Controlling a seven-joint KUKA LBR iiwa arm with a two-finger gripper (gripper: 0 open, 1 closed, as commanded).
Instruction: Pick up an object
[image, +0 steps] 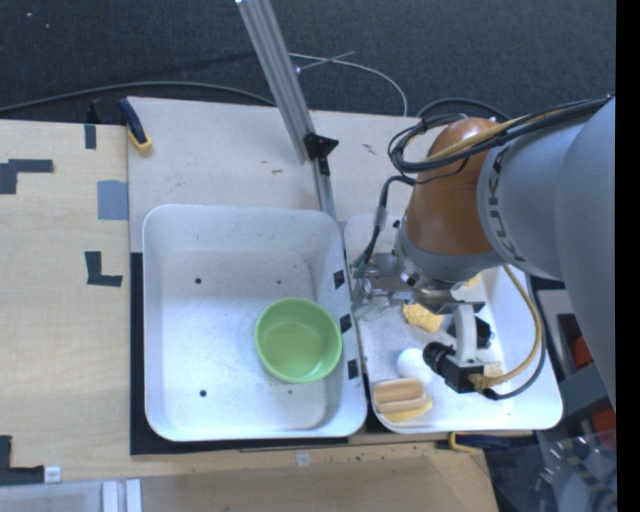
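The gripper (373, 285) hangs low at the left wall of the right bin (540, 405), hard by the divide between the bins. Whether it is clenched or released cannot be told. Near it lie a yellow piece (422, 318), a white ball (411, 360) and, against the bin's front edge, a tan bun (402, 397). In the left bin (170, 300), a green bowl (298, 340) sits right of centre, with open floor to its left.

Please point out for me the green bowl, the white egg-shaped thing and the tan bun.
green bowl (298, 340): camera view, on its inner bottom.
white egg-shaped thing (411, 361): camera view, on its top.
tan bun (402, 397): camera view, on its middle.
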